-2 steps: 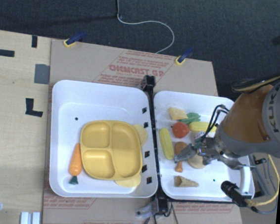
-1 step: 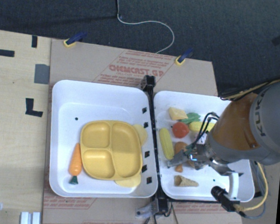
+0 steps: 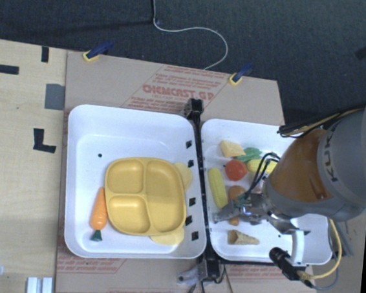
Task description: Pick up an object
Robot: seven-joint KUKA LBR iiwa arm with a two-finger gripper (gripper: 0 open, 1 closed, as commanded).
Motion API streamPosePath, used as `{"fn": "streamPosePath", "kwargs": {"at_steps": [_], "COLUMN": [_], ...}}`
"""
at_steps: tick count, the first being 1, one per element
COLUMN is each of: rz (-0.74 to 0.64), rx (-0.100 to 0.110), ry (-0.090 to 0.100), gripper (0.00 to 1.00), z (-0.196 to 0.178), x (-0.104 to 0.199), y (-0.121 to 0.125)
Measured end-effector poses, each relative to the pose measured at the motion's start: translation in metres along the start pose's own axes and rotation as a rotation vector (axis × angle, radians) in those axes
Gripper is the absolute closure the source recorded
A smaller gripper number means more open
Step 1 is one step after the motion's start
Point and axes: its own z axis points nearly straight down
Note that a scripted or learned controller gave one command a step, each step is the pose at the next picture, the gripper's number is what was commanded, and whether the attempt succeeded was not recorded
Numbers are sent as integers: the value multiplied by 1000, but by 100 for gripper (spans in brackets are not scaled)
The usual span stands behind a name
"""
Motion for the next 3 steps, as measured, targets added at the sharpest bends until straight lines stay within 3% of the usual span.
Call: {"fn": "streamPosePath", "kwargs": {"at_steps": [1, 3], "rz": [1, 0], "rx": [-3, -5], "ry": [-1, 0], "gripper": [100, 100], "z": [-12, -96], "x": [-1, 4], "y": [0, 2]}}
